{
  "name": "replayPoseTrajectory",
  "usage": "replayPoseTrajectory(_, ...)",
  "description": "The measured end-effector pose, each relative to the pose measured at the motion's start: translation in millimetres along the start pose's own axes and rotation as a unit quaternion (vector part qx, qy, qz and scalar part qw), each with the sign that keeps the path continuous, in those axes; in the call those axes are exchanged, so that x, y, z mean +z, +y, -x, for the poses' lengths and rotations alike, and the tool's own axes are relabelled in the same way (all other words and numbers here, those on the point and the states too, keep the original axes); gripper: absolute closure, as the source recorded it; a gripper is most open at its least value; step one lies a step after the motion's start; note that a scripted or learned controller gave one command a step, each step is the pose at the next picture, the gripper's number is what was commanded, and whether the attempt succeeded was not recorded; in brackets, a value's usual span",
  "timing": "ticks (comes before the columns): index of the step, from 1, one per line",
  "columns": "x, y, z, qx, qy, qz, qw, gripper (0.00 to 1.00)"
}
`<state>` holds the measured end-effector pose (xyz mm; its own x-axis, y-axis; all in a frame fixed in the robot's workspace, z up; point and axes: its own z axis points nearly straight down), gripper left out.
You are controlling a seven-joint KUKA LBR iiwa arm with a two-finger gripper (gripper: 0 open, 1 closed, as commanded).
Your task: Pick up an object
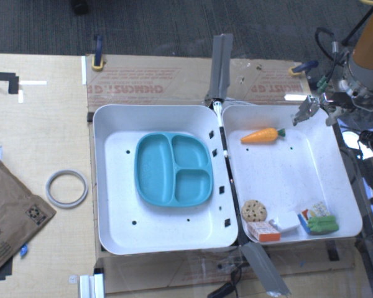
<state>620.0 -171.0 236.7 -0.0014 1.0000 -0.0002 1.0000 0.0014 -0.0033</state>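
While the hand [316, 108] hangs above the far right corner of the right bin [336, 166], with its two fingers spread apart and nothing between them, the task seems to be at its first step: the arm is placed over the bin but no object is taken yet. The nearest thing to the hand is the carrot [260, 136], which lies on the bin floor a little to the left of the hand and nearer to the camera, with its green end toward the hand. I judge that the next move is to bring the hand over the carrot, turn the fingers across its narrow body, go down, and close. The carrot is round and tapered, so it could roll or slip if the grip is off the middle. In the same bin, along the near wall and well apart from the carrot, there are a cookie [253, 211], a small red and white box [263, 230], and a packet with something green [319, 222]. The left bin [112, 185], just beside the right bin, holds a blue divided plate [173, 169] in its middle. On the worktop [37, 135], left of the left bin, lies a roll of tape [66, 188].
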Motion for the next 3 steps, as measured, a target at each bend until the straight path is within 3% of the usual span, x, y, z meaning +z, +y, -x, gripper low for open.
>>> replayPoseTrajectory(1, 93, 39, -35, -0.003, 0.000, 0.000, 1.0000, 0.00)
replayPoseTrajectory(2, 144, 39, -60, 0.081, 0.000, 0.001, 0.9967, 0.00)
replayPoseTrajectory(3, 134, 39, -58, 0.081, -0.001, 0.000, 0.9967, 1.00)
